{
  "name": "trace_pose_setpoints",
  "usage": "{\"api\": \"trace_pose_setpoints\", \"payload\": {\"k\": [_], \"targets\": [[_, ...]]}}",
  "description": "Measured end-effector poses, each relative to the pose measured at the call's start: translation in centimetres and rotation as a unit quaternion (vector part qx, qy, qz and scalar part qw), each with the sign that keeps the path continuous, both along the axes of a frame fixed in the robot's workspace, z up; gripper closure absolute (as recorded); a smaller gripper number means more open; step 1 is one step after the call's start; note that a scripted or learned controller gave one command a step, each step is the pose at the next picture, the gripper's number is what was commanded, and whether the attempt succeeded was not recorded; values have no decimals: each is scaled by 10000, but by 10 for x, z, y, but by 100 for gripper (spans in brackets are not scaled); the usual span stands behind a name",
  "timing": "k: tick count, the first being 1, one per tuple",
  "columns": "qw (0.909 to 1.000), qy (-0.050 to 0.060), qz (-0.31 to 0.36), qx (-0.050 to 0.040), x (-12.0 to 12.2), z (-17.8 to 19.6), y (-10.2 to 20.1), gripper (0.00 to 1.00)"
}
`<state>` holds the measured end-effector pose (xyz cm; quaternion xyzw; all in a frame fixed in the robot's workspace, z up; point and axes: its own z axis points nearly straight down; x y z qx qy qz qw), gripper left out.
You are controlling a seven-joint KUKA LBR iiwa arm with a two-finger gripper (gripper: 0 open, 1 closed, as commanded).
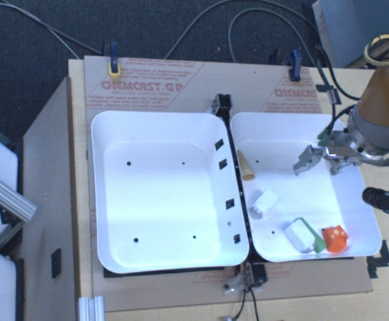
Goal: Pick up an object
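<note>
1. Nearest the camera, the orange block (335, 238) lies in the right bin (283, 127), on the near side of the gripper (321, 160) and a little to its right, close to the bin's front wall; I judge it the handiest target, being compact and bright
2. The white-and-green piece (303, 235) lies just beside the block, also nearer than the gripper; the two look close enough that a grasp on one may nudge the other, so come down on the block's outer side
3. The small white scrap (264, 202) sits nearer than the gripper and to its left, well apart from the block; it looks thin and probably hard to pinch
4. The tan stick (245, 167) lies left of the gripper at about the same depth, against the bin's left wall; that wall leaves little room for a grasp
5. The gripper hangs over bare bin floor with nothing under it; whether it is open or closed, I cannot tell; nothing is seen held
6. To do this step well: shift toward the camera until centred over the block, square up to its flat sides, then descend straight
7. The left bin (114, 199) lies well left of the gripper and needs no visit
</note>
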<state>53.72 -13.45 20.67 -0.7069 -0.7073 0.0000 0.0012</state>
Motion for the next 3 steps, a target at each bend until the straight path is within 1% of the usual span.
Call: {"api": "trace_pose_setpoints", "payload": {"k": [1, 2, 3], "targets": [[10000, 27, 75, 28, -27, -23, 159, 0], [10000, 13, -6, 2, -35, -22, 145, 0], [10000, -39, -28, -26, 29, -21, 69, 0]]}}
